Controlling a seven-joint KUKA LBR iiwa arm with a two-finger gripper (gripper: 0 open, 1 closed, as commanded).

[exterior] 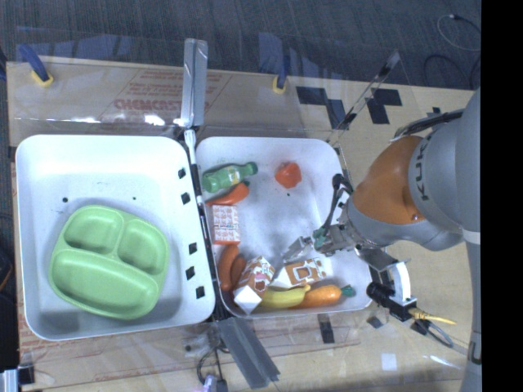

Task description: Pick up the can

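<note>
- Nearest you, along the front wall of the right bin [270, 147], a banana [286, 298] and a carrot [324, 294] lie end to end
- Just behind them, left of centre, lies what I take to be the can [258, 273], on its side and touching a white carton; its label is too blurred to read
- The gripper [315, 242] hangs over the right part of that bin, near the can but apart from it; you cannot tell whether the pincer is apart or together
- Bring it left over the can, line it across the body and come down clear of the banana
- Further back lie a packet [225, 223], print unreadable, and a bottle [227, 175]
- Beyond the bins, red writing [151, 102] on the bench cannot be read
</note>
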